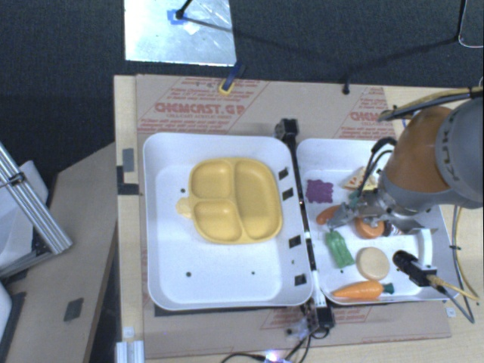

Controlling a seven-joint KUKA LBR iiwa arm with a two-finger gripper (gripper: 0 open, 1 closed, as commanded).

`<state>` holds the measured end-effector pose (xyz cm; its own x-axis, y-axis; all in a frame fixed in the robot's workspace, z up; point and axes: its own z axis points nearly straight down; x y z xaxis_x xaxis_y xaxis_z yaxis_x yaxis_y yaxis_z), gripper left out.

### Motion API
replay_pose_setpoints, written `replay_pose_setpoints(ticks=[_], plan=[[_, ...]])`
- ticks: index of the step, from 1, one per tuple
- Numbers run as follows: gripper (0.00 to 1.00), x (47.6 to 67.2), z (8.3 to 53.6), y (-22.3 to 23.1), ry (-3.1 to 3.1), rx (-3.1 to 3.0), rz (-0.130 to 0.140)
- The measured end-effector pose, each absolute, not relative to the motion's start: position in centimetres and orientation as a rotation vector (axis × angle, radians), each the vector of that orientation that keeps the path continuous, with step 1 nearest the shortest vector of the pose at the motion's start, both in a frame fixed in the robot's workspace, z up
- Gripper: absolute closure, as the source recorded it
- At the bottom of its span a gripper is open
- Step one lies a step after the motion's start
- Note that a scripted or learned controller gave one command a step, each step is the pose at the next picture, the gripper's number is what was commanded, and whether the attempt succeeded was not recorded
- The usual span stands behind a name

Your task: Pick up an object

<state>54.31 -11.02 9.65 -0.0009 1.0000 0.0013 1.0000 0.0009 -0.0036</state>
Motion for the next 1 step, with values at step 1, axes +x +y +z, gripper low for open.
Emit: replay_pose_setpoints(ticks=[1], plan=[[0.0, 54.6, 8.96, -11.04, -2.225, -2.223, -0.006]])
